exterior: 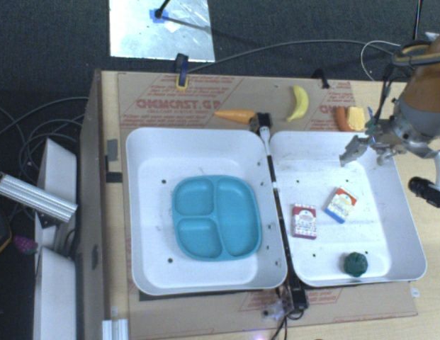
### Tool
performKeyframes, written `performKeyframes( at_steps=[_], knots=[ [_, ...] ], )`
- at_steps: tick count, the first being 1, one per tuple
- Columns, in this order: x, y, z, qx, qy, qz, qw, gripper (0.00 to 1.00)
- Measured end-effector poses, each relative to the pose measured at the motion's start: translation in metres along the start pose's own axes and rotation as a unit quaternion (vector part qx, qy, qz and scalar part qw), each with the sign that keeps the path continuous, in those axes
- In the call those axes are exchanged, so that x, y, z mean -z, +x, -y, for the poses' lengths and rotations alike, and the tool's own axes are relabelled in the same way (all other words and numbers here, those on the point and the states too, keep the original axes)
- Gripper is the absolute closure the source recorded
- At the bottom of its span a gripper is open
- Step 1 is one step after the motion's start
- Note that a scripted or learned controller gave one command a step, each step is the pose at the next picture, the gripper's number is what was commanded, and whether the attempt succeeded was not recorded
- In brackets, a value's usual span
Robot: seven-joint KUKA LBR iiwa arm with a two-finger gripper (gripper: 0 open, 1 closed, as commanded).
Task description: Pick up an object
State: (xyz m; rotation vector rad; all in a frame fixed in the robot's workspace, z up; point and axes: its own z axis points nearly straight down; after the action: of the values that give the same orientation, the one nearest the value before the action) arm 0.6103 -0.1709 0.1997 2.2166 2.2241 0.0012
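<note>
Hovering over the far right corner of the right shallow white bin [397, 211], our grey end effector [367, 147] spreads its fingers and grips nothing. We judge the pick not yet begun: the small blue-and-white carton [341, 205], red patterned packet [304, 221] and dark green ball [356, 263] lie apart, unobstructed. The left white bin [145, 190] holds a blue divided plastic plate [216, 216].

Dark carpet floor [49, 41], brown bench [205, 98]
</note>
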Motion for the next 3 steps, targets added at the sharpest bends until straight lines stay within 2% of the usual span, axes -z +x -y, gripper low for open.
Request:
performKeyframes(
  at_steps=[3],
  knots=[
    [0.0, 0.0, 0.0, 0.0, 0.0, 0.0, 1.0, 0.0]
  ],
)
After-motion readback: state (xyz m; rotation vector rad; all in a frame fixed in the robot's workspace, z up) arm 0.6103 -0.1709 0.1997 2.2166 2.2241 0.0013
